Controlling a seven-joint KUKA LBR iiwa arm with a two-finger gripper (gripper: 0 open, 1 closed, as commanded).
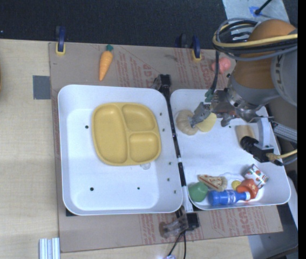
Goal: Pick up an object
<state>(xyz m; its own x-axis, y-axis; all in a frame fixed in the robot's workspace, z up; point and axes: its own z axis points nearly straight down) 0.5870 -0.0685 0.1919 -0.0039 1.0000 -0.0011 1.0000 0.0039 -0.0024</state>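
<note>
My gripper (pixel 200 115) hangs low over the far left part of the right bin (pixel 225 155). It sits between a pale beige round piece (pixel 184 122) on its left and a yellow rounded piece (pixel 209 123) on its right, close to both. Whether it touches or holds either one cannot be made out. Along the bin's near edge lie a green piece (pixel 197 191), a sandwich-like wedge (pixel 212 182), a blue bottle (pixel 225 198), an orange and red toy (pixel 246 187) and a red and white can (pixel 255 174).
The left bin (pixel 77 161) holds a yellow divided plate (pixel 126 132). A toy carrot (pixel 105 62) lies on the board beyond the bins, and a pink thing (pixel 224 63) sits past the right bin. A tan cylinder (pixel 244 130) lies under the arm.
</note>
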